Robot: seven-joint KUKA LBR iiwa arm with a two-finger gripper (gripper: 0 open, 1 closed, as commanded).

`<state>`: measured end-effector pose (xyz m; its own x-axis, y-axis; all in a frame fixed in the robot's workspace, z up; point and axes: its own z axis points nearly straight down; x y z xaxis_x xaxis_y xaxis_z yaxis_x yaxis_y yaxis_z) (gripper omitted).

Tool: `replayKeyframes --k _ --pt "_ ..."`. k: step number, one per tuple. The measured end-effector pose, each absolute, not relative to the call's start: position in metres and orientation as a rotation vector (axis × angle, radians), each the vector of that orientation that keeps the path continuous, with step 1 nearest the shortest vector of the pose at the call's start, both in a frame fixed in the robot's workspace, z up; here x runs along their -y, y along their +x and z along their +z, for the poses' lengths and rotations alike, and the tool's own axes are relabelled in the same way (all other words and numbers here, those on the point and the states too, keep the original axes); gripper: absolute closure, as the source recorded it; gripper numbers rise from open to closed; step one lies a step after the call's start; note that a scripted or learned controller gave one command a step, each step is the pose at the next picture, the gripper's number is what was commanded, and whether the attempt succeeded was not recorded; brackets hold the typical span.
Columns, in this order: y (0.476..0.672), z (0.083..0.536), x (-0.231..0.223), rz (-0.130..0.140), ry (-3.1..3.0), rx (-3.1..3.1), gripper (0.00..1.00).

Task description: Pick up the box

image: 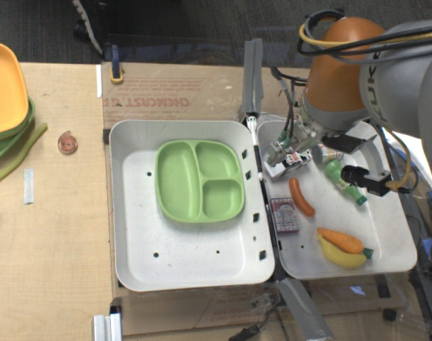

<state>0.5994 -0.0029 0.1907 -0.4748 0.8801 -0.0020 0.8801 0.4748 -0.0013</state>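
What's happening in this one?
The grey arm reaches in from the right, and its hand hangs over the back left corner of the right bin. The box, small and dark red, lies flat by that bin's left wall, nearer the camera than the hand and apart from it. A sausage, a carrot, a banana and a green bottle share the bin. The left bin holds a green divided plate.

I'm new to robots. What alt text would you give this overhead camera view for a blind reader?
A grey robot arm's claw hovers at the back of the right bin, which holds a small box, sausage, carrot, banana and green bottle. The left bin holds a green divided plate.
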Motion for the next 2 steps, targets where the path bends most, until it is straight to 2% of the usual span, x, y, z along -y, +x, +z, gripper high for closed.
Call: replayKeyframes --k 1,2 --pt "0.537 0.271 -0.035 -0.002 1.513 -2.753 1.0" --pt "0.601 0.323 -0.013 0.0 0.899 -3.006 1.0"
